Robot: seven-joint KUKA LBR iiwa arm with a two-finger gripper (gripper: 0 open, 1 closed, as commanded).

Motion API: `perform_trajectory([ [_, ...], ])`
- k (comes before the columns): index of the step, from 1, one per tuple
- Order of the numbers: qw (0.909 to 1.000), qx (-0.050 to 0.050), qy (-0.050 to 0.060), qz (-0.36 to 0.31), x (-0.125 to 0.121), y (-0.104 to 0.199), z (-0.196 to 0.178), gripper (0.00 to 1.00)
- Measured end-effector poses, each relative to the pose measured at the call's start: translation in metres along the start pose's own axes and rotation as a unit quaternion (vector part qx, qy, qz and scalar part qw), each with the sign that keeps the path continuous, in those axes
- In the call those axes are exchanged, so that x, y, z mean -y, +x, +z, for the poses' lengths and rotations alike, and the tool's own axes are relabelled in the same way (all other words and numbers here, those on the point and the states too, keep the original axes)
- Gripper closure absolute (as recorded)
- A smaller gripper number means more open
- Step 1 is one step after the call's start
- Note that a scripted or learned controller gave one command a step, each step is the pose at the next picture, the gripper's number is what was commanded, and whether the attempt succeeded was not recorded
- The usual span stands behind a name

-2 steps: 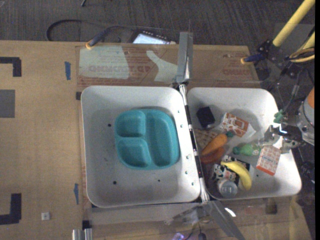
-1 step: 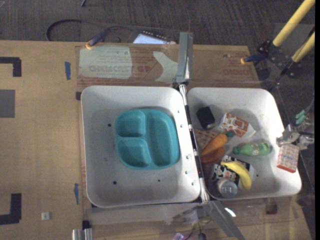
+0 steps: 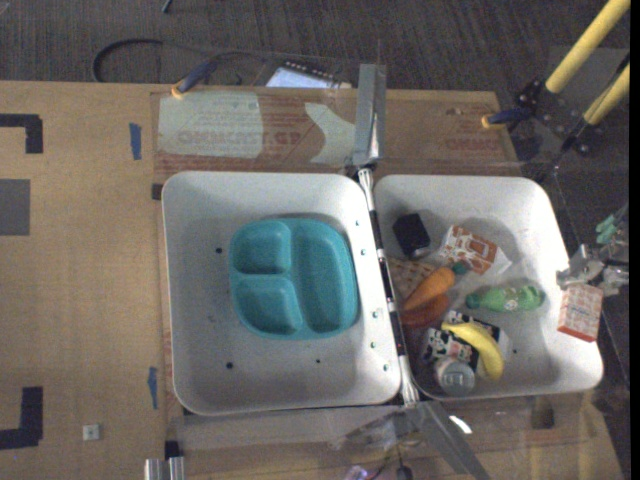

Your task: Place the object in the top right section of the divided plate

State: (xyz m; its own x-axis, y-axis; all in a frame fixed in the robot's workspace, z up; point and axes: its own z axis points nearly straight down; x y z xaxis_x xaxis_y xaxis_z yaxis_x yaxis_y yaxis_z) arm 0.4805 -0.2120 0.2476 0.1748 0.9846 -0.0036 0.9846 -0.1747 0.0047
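Cardboard-topped desk (image 3: 80, 268) carries two white bins. Left bin (image 3: 190, 358): teal divided plate (image 3: 295, 276). Right bin (image 3: 540, 218): carrot (image 3: 430, 288), banana (image 3: 482, 346). Hand (image 3: 590, 268) at right edge, state indeterminable.

Even overhead light, slightly dim — white bins (image 3: 200, 198) brightest, mild glare on rims; soft shadows inside, whole frame slightly blurred.

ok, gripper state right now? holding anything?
Gripper: at the right bin's right edge, above a small orange-and-white carton. Open or closed cannot be told; grasp not confirmed.
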Motion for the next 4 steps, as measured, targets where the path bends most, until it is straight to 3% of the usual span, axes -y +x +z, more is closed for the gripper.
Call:
perform_trajectory([
  [1, 0.9994, -0.002, 0.004, 0.035, 0.01, 0.044, 0.1, 1.0],
  [2, 0.9997, -0.002, 0.002, 0.022, 0.012, 0.062, 0.033, 1.0],
  [3, 0.9981, -0.002, 0.002, 0.061, -0.029, 0.143, 0.005, 1.0],
  [4, 0.9975, -0.002, 0.004, 0.071, -0.013, 0.192, 0.063, 1.0],
])
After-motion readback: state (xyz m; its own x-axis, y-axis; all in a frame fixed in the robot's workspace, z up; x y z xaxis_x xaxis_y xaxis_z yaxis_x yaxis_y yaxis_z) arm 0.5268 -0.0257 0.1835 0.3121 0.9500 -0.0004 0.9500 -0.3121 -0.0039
